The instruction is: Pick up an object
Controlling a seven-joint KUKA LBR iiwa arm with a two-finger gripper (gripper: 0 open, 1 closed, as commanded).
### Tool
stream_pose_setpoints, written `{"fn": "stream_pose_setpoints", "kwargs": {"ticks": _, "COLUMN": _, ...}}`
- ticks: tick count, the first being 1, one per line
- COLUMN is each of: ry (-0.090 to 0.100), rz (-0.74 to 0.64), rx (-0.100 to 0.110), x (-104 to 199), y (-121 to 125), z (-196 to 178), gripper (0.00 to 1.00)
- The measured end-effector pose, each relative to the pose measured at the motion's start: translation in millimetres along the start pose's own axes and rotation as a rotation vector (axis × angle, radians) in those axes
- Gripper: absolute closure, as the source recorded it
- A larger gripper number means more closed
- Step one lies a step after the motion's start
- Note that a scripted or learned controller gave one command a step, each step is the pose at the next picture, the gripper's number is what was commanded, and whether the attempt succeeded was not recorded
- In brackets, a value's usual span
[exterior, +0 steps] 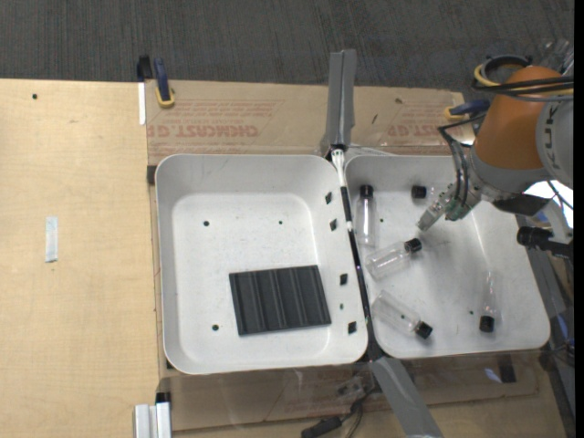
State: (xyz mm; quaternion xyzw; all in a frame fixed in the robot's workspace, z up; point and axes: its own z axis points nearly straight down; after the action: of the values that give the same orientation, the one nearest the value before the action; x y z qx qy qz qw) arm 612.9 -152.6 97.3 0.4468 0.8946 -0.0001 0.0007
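Clear plastic vial with a black cap [394, 256] lies in the right white bin [511, 336], near its left wall, long axis slanting up toward the cap at its right end. Just up and right of that cap hangs the grey two-finger gripper [431, 218]; whether its tips are apart or together I cannot tell, and nothing shows between them.

One fixed camera looks down at a slant from above the table [73, 199], taking in both bins [182, 190] from moderately far.
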Motion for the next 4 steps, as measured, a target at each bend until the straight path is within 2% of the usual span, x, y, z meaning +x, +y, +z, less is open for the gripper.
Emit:
{"fn": "stream_pose_setpoints", "kwargs": {"ticks": 1, "ry": -0.001, "rz": -0.037, "rx": 0.000, "x": 6.8, "y": 13.6, "z": 5.0, "gripper": 0.00}}
{"fn": "stream_pose_setpoints", "kwargs": {"ticks": 2, "ry": -0.002, "rz": -0.060, "rx": -0.001, "x": 2.9, "y": 10.9, "z": -10.3, "gripper": 0.00}}
{"fn": "stream_pose_setpoints", "kwargs": {"ticks": 3, "ry": 0.000, "rz": -0.078, "rx": 0.000, "x": 0.2, "y": 2.9, "z": 5.3, "gripper": 0.00}}
{"fn": "stream_pose_setpoints", "kwargs": {"ticks": 4, "ry": 0.000, "rz": -0.080, "rx": 0.000, "x": 34.6, "y": -5.4, "z": 5.2, "gripper": 0.00}}
